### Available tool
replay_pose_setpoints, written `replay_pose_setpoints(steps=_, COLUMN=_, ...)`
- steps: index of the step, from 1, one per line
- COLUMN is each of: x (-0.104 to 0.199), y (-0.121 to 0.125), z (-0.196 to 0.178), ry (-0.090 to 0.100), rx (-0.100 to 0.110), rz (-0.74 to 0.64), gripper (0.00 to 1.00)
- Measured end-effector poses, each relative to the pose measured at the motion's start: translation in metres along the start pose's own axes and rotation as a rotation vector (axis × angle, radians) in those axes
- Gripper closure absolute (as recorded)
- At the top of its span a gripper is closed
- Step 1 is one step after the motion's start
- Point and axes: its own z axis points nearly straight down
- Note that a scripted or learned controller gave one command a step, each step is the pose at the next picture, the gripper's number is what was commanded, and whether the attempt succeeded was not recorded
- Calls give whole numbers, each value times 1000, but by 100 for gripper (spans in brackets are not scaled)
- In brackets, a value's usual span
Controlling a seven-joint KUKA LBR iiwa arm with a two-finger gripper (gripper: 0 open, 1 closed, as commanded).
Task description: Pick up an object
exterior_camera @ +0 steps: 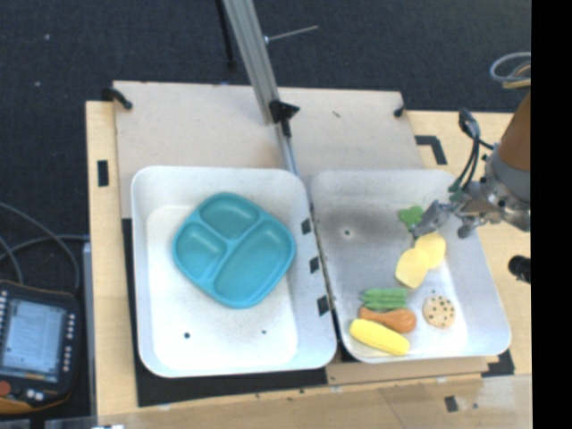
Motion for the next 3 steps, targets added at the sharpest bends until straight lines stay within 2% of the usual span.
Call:
replay_pose_setpoints(steps=1, x=0, y=0, z=0, ry=0, rx=0, rz=0, gripper=0)
replay_pose_setpoints(steps=2, x=-5, y=-2, z=63, ry=-1, rx=7, rz=4, gripper=0)
replay_pose_setpoints(steps=3, x=-7, y=-1, z=107, ry=-4, rx=0, rz=4, gripper=0)
